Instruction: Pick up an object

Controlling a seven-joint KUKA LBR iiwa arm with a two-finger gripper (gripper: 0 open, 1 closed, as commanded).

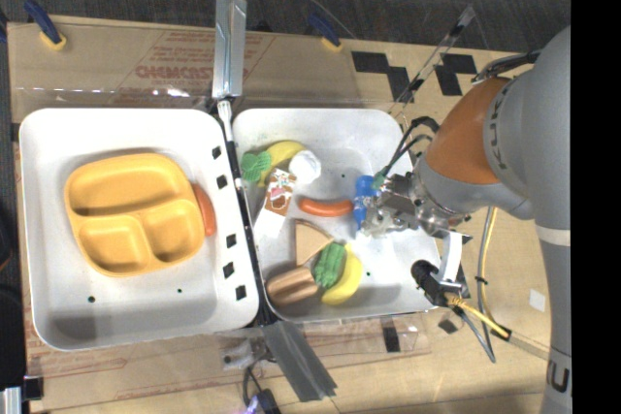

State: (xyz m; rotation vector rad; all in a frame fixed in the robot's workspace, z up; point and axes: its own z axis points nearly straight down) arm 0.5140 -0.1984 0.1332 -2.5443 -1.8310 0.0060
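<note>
My gripper (pixel 370 211) is low over the right part of the right bin (pixel 383 126), reaching in from the right under the orange wrist band. A small blue object (pixel 365 186) sits right against its tip; whether it is held cannot be made out. Just left of the tip lies an orange-red sausage (pixel 325 206). Further left are a small brown and white item (pixel 278 192), a white cup (pixel 304 166) and a yellow banana with a green end (pixel 269 159).
At the front of the right bin lie a tan wedge (pixel 304 238), a green piece on a yellow one (pixel 336 270) and a brown cylinder (pixel 291 286). The left bin (pixel 58 305) holds a yellow divided tray (pixel 131 208) with an orange item (pixel 206 210) beside it.
</note>
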